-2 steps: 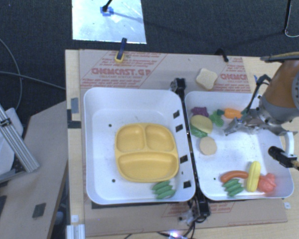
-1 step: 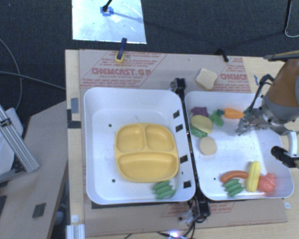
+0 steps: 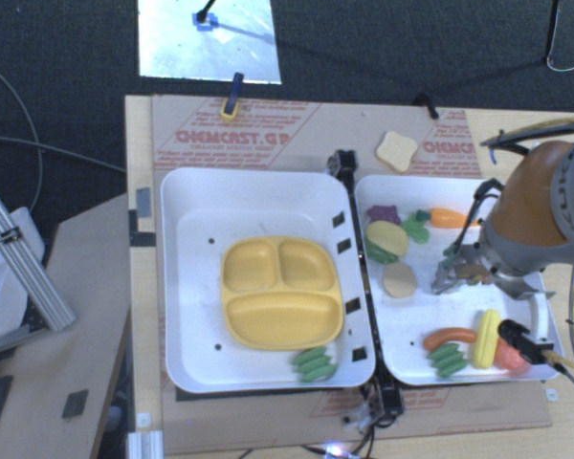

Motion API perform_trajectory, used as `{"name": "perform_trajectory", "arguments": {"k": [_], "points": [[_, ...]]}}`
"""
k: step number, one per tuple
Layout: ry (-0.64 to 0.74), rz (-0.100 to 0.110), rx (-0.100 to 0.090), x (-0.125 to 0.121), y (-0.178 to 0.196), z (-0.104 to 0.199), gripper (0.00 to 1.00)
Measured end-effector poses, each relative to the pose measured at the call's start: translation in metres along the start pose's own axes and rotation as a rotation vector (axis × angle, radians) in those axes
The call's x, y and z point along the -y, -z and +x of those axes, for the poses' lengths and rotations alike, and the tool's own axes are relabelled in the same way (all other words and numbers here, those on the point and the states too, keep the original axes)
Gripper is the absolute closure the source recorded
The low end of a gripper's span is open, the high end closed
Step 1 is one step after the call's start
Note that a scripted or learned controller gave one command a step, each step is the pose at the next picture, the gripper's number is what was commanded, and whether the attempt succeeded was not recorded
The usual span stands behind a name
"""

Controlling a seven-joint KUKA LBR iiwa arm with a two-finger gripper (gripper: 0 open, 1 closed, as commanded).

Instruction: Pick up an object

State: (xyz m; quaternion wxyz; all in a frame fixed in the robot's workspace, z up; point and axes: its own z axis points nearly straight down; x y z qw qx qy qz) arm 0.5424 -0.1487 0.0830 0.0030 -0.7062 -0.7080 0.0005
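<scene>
Pincer (image 3: 452, 277) of mine hangs low over the right bin (image 3: 402, 366), near its middle, and whether it is spread or pressed together I cannot tell from this angle. Nothing visible sits in its grip.

Taking the beige round piece (image 3: 399, 280) as the landmark: it lies just to the view's left of my pincer, close but seemingly apart. Beyond it, toward the top of the view, sit a yellow-green toy food (image 3: 387, 241) with a purple piece (image 3: 382, 214) touching its far side, then a small green piece (image 3: 419, 229) and an orange carrot (image 3: 448, 218) further right. Nearer the camera from the landmark lie a red sausage (image 3: 449, 337), a green bean pod (image 3: 447, 359), a yellow banana (image 3: 486, 338) and a reddish piece (image 3: 506, 355), clustered together. Across the divider, the left bin (image 3: 187, 256) carries a yellow divided plate (image 3: 280, 292) with a second green pod (image 3: 313, 362) at its near edge. A slice of toy bread (image 3: 397, 150) rests on the tabletop (image 3: 297, 132) behind both bins.

My judgement: the beige round piece is the likeliest target, being nearest. To do this well, I should centre over it before descending, approach straight down, keep clear of the yellow-green food beside it, and close only once both tips straddle it, since a flat disc may slip away.
</scene>
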Motion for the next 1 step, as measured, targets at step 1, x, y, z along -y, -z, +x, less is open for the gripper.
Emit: {"name": "perform_trajectory", "arguments": {"k": [1], "points": [[0.0, -0.002, 0.0, 0.0579, 0.0004, 0.0429, 1.0]]}}
